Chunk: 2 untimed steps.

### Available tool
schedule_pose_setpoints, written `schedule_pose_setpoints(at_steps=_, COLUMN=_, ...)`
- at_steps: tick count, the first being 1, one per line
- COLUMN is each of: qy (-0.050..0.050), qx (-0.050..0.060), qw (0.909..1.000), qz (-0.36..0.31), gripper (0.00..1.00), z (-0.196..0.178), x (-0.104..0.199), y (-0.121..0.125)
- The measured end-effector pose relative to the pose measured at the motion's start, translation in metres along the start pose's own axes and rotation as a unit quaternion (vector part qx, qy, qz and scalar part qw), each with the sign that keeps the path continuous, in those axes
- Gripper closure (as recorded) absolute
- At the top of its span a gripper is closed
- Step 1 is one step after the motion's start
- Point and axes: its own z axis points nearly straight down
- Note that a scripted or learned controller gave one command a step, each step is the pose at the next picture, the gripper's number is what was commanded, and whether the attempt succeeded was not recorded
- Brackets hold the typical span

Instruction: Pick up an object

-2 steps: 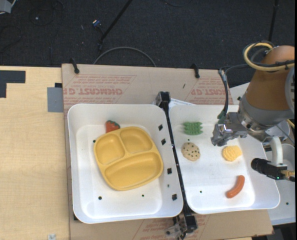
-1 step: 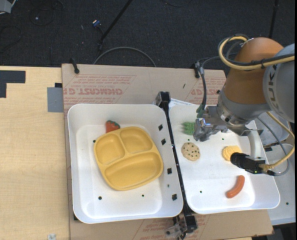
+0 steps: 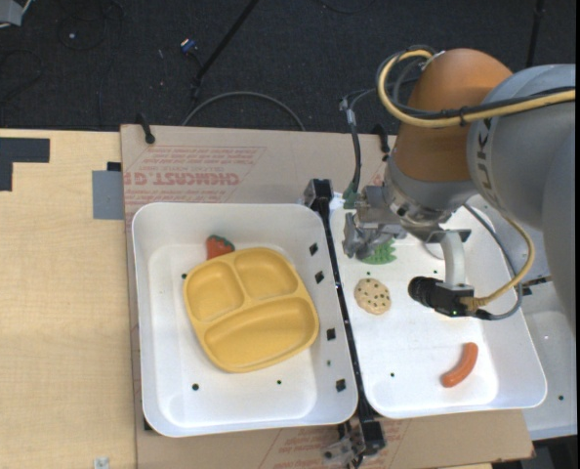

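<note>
Over the right bin [image 3: 524, 379], the gripper [image 3: 368, 237] is hanging low at the far left corner, directly above a green leafy toy [image 3: 380, 253] lying on the bin floor. Whether its fingers are spread or pinching is something I cannot tell, since the wrist is hiding them. A cookie [image 3: 373, 296] is lying just in front of the green piece, and a sausage [image 3: 460, 364] is lying well apart, toward the near right. Across the divider, a yellow tray [image 3: 251, 306] is sitting in the left bin [image 3: 163, 399] with a red-orange toy [image 3: 219, 246] touching its far rim. Judging by position, the grasp on the green toy is underway; next it needs a firm close and a straight lift.
</note>
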Motion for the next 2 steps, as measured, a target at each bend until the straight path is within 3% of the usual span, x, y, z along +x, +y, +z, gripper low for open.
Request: schedule_pose_setpoints(at_steps=2, qy=0.0, qx=0.0, qw=1.0, qz=0.0, gripper=1.0, z=0.008, x=0.087, y=0.038)
